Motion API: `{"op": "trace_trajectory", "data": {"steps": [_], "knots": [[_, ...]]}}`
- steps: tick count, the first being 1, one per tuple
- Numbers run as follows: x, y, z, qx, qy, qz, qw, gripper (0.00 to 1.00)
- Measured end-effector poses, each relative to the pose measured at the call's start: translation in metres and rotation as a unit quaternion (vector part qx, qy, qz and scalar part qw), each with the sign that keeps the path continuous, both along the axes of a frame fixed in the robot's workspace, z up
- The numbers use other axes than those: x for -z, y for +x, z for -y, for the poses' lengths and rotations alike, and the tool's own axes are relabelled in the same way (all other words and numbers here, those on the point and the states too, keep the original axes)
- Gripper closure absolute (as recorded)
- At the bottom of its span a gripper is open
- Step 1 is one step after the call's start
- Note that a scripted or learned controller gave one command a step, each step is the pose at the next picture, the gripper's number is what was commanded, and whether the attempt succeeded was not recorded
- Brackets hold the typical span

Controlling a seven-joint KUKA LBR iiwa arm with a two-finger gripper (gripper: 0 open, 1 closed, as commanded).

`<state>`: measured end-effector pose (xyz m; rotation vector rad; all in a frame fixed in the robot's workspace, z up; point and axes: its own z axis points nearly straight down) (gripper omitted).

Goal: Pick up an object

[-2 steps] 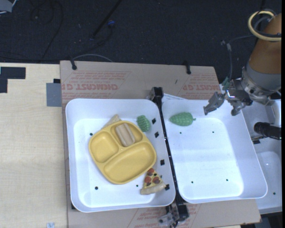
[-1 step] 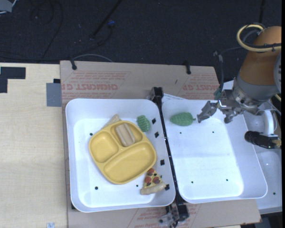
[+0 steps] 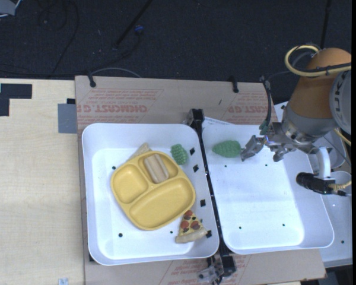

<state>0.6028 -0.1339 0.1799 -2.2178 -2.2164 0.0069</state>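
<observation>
You're looking at a robotics lab: KUKA arm, two white bins (cardboard underneath), loose cables.

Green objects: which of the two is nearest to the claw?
The larger oval green object in the right white bin, just left of the claw; the small green one lies in the left bin.

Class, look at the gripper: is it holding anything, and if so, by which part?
Nothing is held. The gripper hangs open over the right bin, just right of the green toy, which lies apart from its fingers.
</observation>
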Motion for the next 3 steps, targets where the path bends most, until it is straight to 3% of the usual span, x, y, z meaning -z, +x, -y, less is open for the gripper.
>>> {"op": "trace_trajectory", "data": {"steps": [1,2,3], "knots": [[0.062,0.005,-0.003,0.0,0.0003,-0.001,1.0,0.0],[0.049,0.006,-0.001,0.002,-0.0004,0.001,1.0,1.0],[-0.004,0.007,0.009,0.001,-0.0011,0.004,1.0,1.0]]}}
